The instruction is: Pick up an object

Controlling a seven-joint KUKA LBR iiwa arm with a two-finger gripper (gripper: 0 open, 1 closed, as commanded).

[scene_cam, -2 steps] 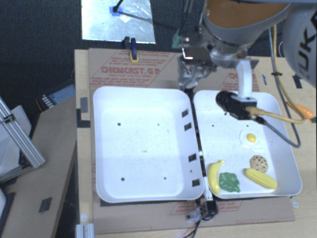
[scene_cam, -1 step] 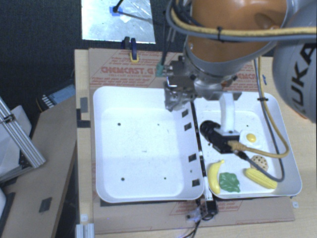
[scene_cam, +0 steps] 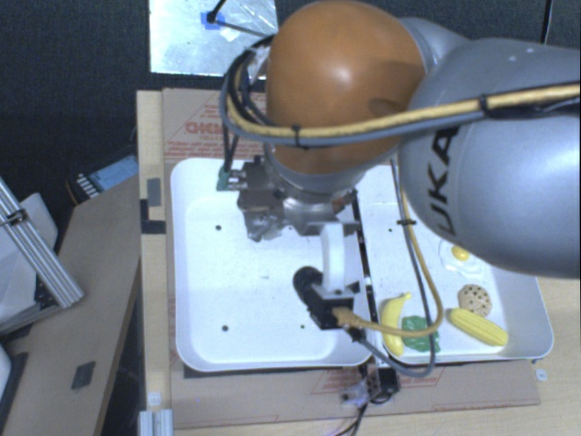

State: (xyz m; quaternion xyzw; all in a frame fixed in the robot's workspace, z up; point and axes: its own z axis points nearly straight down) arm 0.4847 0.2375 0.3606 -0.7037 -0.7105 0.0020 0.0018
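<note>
Camera view puts my tool (scene_cam: 261, 209) over the left bin (scene_cam: 209, 339), open or closed I cannot tell. I judge I'm approaching; next calls for aiming at the banana (scene_cam: 393, 319) near the counter's front edge.

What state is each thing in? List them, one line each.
banana: lying in the right bin
green piece: flat, beside the banana
corn cob: lying on its side
cookie: lying flat
arm: hangs over the left bin
</note>
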